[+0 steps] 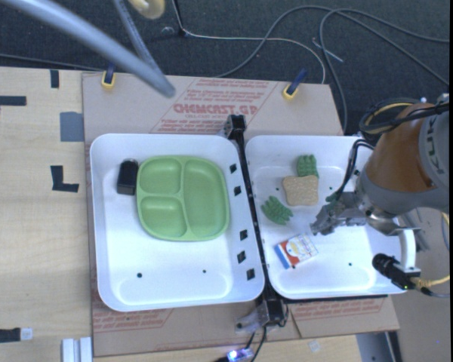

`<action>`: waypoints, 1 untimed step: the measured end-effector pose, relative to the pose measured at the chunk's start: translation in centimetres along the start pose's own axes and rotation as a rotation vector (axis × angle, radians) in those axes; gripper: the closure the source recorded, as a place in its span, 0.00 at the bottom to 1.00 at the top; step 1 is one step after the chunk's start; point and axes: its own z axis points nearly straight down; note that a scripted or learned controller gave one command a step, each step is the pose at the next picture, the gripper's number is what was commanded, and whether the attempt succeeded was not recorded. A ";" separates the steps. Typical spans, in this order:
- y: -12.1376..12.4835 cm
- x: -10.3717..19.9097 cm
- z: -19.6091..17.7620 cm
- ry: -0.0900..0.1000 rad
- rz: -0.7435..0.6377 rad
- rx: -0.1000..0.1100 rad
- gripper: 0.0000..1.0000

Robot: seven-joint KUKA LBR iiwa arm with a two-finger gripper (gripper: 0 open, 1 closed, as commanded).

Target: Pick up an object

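Cardboard underlies two white bins. Inside the right bin (pixel 340 281), a small red, white and blue carton (pixel 297 250) lies flat near the front edge. Just beside it, the gripper (pixel 322 223) hovers; its jaw state cannot be told.

I see the gripper (pixel 322 225) low over the right bin (pixel 347 276), just right of a red, white and blue packet (pixel 297 250). A tan sponge-like block (pixel 300 191) lies between two green pieces (pixel 307 165) (pixel 276 210). The left bin (pixel 109 225) holds a green divided plate (pixel 183 197) touching a black block (pixel 127 177).
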 end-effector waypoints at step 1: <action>0.6 0.4 -6.1 -0.001 -0.001 -0.003 1.00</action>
